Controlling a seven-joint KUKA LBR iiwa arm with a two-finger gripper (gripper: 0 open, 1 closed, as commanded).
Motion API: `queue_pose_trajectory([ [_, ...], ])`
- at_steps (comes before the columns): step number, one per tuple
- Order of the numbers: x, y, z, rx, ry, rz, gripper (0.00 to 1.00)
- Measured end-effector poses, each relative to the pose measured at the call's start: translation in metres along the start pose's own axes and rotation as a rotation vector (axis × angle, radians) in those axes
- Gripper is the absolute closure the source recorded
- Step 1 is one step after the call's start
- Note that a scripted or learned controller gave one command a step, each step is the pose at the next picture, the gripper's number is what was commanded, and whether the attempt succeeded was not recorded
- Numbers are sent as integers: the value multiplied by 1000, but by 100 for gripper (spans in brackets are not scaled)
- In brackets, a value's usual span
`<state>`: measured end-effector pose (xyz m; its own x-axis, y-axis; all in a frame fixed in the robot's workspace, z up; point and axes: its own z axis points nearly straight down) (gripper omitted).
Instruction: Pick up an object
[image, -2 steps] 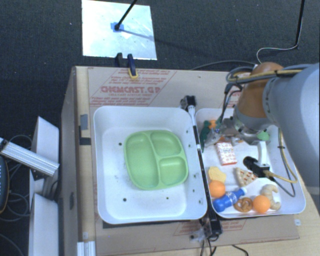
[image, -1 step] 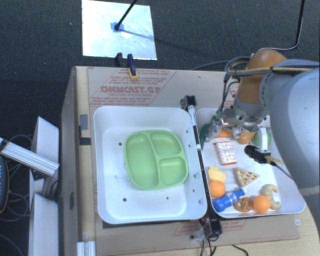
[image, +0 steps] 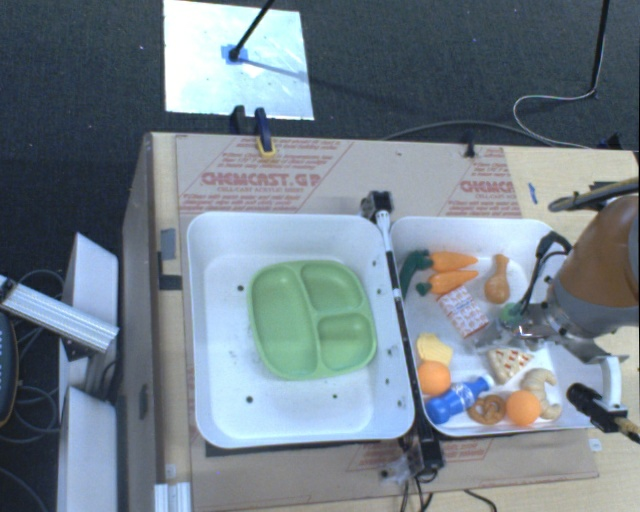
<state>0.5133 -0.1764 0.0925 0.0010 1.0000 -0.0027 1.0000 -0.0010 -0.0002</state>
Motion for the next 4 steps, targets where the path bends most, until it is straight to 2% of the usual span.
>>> queue_pose_trajectory([
  [1,19,56,8,-2,3,-5,0],
  [2,18,57,-3,-4,2,-7,100],
  [3,54,60,-65,-4,3,-6,100],
  [4,112,64,-138,-5,4,-7,100],
])
